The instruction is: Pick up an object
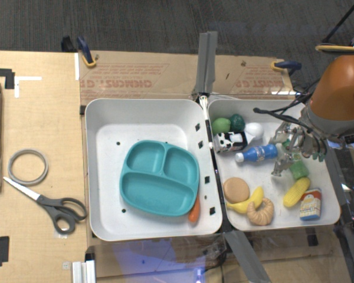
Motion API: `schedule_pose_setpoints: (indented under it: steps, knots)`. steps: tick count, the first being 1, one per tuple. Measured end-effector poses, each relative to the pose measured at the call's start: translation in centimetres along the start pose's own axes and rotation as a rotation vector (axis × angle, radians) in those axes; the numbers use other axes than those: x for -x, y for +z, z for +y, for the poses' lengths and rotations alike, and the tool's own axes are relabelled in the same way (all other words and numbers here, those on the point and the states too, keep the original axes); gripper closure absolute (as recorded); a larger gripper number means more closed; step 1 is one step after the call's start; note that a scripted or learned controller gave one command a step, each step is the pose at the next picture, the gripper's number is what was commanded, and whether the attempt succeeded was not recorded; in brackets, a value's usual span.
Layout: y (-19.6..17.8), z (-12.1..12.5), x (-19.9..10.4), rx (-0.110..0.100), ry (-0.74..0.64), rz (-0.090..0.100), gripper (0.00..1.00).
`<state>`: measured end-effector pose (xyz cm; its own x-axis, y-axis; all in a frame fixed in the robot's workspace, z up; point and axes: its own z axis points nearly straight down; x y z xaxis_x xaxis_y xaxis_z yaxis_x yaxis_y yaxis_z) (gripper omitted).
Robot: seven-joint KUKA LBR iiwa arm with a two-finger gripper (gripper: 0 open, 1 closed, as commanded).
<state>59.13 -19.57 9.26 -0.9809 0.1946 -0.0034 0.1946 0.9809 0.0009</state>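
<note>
A: In the camera view, the tool (281,165) hangs low in the right bin (333,217), just right of the small water bottle (257,154). I cannot tell its state; metal parts and cables blur together there.

B: Which object is the nearest candidate?

A: I judge the green piece (298,170), just right of the bottle and touching the tool's tip area. The corn cob (295,191) lies below and right of the bottle, the banana (248,201) below it.

B: How to do this well?

A: Come straight down on one object only, centred on it, and close before lifting. The things near the bottle are crowded, so a slanted approach may push them aside.

B: Any writing?

A: Above the bottle, the cardboard (130,78) on the bench carries printed words, seen upside down; I cannot read them surely. The small carton (310,206), below and right of the bottle, has a label too small to read
</note>
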Motion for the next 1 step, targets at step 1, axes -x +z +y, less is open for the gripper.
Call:
schedule_pose_setpoints:
  steps: [1]
  knots:
    - [-0.07, -0.75, 2.98, -0.001, 0.126, -0.003, 0.0]
